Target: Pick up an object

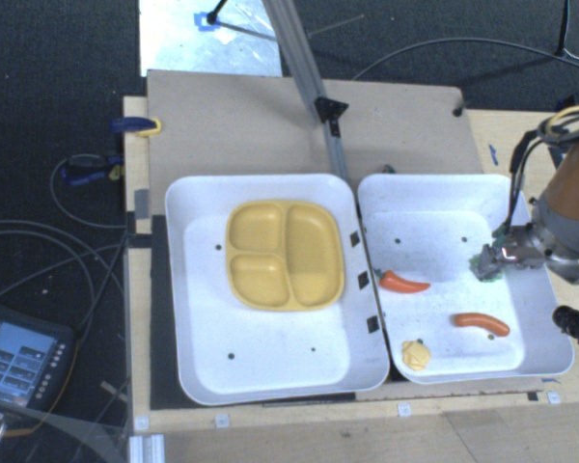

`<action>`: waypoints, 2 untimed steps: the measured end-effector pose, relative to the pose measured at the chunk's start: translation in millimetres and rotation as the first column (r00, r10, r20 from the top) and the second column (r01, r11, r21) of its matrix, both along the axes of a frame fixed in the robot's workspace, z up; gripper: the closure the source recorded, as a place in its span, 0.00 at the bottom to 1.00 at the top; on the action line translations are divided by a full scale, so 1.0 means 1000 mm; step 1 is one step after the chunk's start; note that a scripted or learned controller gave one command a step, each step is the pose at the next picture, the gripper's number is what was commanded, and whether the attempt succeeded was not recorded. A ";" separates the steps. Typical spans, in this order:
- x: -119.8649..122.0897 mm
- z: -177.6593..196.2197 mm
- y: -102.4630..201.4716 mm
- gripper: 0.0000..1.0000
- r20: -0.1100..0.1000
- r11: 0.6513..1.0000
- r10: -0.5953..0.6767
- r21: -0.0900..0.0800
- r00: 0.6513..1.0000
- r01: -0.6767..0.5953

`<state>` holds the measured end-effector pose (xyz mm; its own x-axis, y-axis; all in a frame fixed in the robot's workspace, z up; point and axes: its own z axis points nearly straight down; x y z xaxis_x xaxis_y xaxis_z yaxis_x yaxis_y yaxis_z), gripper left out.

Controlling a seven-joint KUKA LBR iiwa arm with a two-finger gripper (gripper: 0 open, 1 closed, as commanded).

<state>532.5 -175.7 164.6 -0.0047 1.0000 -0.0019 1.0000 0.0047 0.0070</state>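
I have the gripper [489, 261] low over the right bin [434, 204], near its right wall; I cannot tell how it is set, it is too small and blurred. Candidates, all in this bin: carrot [403, 283] near the left wall, sausage [481, 324] toward the front right, yellow lump [416, 355] at the front edge. My pick is the sausage, nearest and lying apart from the others. To do it well: centre over its middle, close across its short width, come straight down. Room: bare floor lies around it, but the front and right walls are near, so I would avoid drifting that way. The left bin [198, 355] bears a yellow tray [282, 256], well apart from this work.
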 end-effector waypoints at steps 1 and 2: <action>0.002 0.054 0.000 1.00 0.001 1.000 0.001 0.000 1.000 -0.001; 0.001 0.050 0.044 1.00 -0.006 1.000 0.005 0.003 1.000 -0.005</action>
<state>533.5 -131.2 215.1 -0.0095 1.0000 0.0015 1.0000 0.0095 0.0012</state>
